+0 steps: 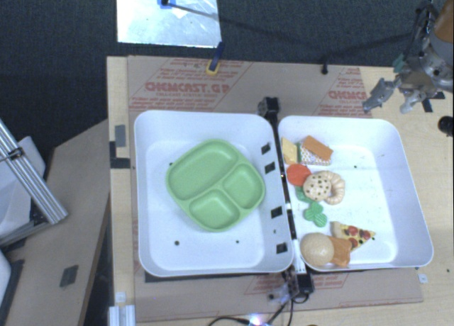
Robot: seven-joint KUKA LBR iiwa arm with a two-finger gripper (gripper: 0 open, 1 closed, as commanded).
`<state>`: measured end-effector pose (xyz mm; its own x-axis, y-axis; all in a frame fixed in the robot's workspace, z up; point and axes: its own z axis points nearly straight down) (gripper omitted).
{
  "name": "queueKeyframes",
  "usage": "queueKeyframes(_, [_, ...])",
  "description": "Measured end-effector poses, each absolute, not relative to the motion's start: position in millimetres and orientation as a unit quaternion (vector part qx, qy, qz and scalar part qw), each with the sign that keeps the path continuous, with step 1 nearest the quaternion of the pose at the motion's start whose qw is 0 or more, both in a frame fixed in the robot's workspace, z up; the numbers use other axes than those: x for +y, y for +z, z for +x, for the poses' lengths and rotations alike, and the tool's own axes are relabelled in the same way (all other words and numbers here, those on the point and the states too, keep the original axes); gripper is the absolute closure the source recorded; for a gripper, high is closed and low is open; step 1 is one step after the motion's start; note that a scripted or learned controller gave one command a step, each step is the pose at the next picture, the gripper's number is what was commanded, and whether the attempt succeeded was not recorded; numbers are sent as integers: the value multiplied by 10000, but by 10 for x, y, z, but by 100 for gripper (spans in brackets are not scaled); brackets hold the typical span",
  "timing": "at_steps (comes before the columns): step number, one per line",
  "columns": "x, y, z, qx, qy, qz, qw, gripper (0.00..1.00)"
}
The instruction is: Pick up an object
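The right bin (397,176) holds several toy foods along its left side: a sandwich piece (314,151), a yellow cheese wedge (289,152), a red tomato (298,174), a cookie-studded bun (323,186), a green leaf (315,213), a pizza slice (352,233) and a tan bread roll (317,248). My gripper (392,100) hangs at the upper right, above the bench behind the right bin's far edge. Its two fingers are spread apart with nothing between them. It is well clear of all the foods.
The left bin (152,176) holds a green divided plate (215,185). A black divider (279,183) runs between the two bins. A shiny sheet (169,6) lies on the dark floor behind the bench. A metal frame (25,176) stands at the left.
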<state>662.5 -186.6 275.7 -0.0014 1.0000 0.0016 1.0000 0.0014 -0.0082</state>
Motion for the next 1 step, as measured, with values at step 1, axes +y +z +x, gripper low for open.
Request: queueKeyframes(1, [-1862, 2828, 6644, -7084, -7, -7058, -13, 0])
